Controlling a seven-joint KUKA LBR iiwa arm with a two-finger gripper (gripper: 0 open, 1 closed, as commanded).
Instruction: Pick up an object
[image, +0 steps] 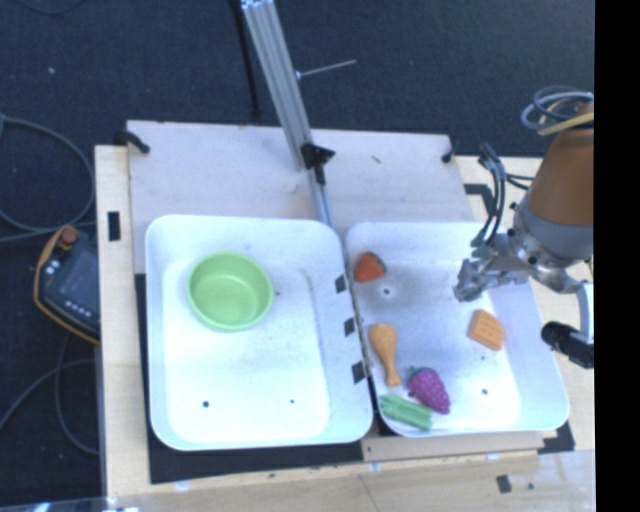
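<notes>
You see arm reaching in from right, jaws (470, 284) low over right bin (440, 240) — whether open or closed, you cannot tell. Orange block (486, 329) lies just below and right of jaws. Left of block: drumstick (384, 351), strawberry (369, 267) above it. Purple grapes (429, 389) and green pod (406, 411) sit below-left of block. Green bowl (231, 290) — left bin (250, 400).

The grey arm (560, 215) with its orange band reaches in from the right, wrist angled down, its metal two-finger hand (470, 285) poised over the right shallow white bin (535, 400), near that bin's middle.
</notes>
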